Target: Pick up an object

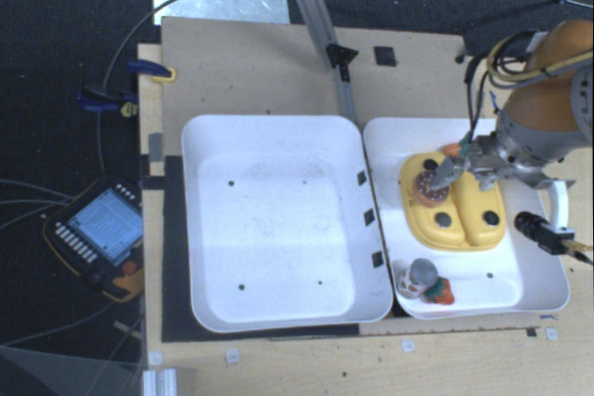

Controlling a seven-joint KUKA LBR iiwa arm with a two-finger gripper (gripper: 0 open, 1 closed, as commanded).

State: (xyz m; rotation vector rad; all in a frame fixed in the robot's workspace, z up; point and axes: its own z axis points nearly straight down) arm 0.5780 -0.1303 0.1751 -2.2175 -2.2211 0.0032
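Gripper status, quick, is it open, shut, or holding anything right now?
Gripper: low over the yellow object in the right bin; open or shut cannot be told, and nothing is visibly held.

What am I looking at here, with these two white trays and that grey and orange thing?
A camera above the bench looks down at a slant. The grey and orange thing is a robot arm reaching in from the right; its gripper is low over the yellow plastic toy with dark buttons in the right white bin. Whether it holds anything is unclear. A small grey and orange-red item lies near that bin's front. The left white bin sits alongside.
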